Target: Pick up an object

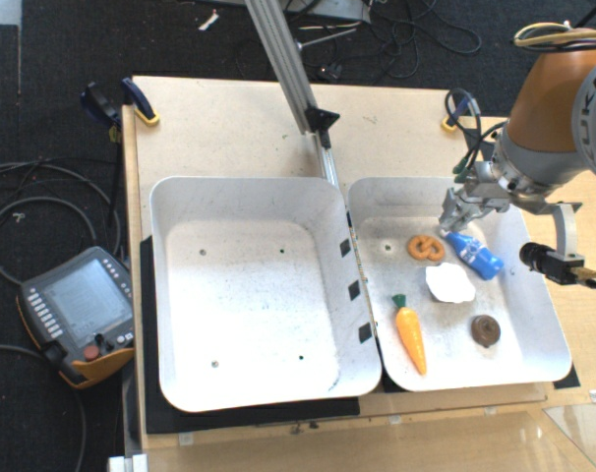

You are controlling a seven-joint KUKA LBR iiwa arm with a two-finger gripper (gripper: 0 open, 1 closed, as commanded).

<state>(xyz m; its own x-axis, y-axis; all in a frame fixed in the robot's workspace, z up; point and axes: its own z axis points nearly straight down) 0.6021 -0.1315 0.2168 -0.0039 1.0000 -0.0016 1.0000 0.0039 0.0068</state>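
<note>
While my gripper [463, 207] hovers over the right bin [544, 362], whether it is clenched I cannot tell. The blue bottle [474, 254] lies just below it, long axis slanting down-right, beside the pretzel [426, 249].

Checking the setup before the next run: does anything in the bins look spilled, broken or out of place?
Nothing stands out. The pretzel, blue bottle, white piece, carrot and brown disc lie loose and intact in the right bin. The gripper sits just above the bottle.
</note>
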